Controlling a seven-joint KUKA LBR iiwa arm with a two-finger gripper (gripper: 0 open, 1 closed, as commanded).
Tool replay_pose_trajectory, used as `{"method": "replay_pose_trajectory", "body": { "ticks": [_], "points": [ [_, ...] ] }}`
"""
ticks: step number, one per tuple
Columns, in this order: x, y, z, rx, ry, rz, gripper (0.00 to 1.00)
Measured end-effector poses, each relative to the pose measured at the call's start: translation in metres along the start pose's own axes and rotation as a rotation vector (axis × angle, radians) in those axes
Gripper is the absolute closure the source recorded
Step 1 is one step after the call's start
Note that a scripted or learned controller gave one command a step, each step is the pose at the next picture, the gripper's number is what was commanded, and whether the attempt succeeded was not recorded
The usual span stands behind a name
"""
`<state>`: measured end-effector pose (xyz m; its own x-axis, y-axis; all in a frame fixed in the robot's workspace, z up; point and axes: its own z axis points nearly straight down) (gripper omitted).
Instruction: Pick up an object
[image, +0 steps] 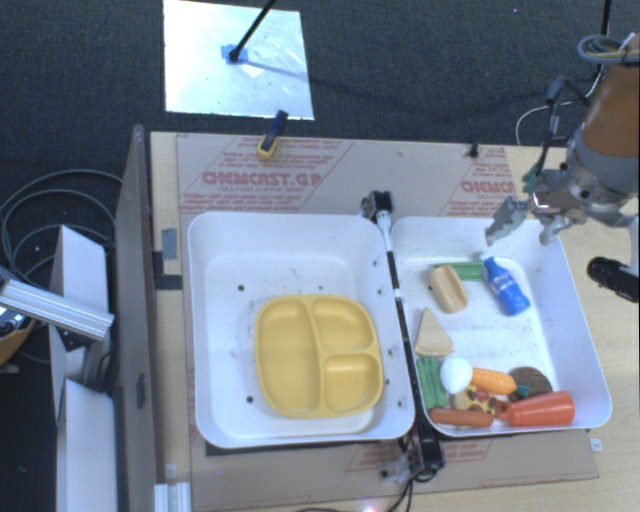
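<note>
I'm looking down on a robotics lab. At nine o'clock, loose black cables (40, 215) coil beside an aluminium rail (55, 308). The desk (300, 165) wears protective sheeting printed CHEMCAST GP, dark carpet (80, 80) surrounds it, and two white bins (220, 240) hold toy food (540, 408).

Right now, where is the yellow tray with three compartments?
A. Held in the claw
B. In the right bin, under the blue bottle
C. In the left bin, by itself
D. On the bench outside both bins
C: the yellow tray lies flat in the left bin with nothing else beside it, while the blue bottle and the food toys are in the right bin.
</note>
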<state>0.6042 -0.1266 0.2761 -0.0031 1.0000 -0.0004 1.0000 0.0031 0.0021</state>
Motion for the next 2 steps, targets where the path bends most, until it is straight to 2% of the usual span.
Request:
{"method": "replay_pose_trajectory", "body": {
  "ticks": [1, 2],
  "points": [
    [-0.043, 0.032, 0.082, 0.005, -0.001, 0.004, 0.00],
    [-0.069, 0.036, 0.197, 0.004, 0.001, 0.005, 0.00]
  ]
}}
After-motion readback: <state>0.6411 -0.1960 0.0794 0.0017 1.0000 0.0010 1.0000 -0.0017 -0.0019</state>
